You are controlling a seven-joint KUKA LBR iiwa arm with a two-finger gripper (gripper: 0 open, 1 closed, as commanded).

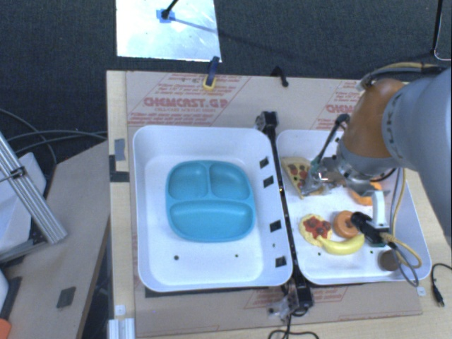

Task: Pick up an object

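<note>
The right bin (409,256) holds several toy foods. A pizza slice (295,171) lies at its upper left. Nearer the front lie a small round pizza piece (315,227), a brown donut (345,223) and a yellow banana (344,246). A brown lump (388,260) sits at the front right, and an orange piece (363,198) peeks out from under the arm. My gripper (316,176) is low over the right edge of the pizza slice. The grey and orange wrist (371,129) hides the rear of the bin.
The left bin (152,260) carries a blue divided plate (210,200). A black divider with clips (277,203) runs between the bins. A cable loops over the right bin's front right corner (409,260). Beyond the cardboard base lies a shiny sheet (168,20).
</note>
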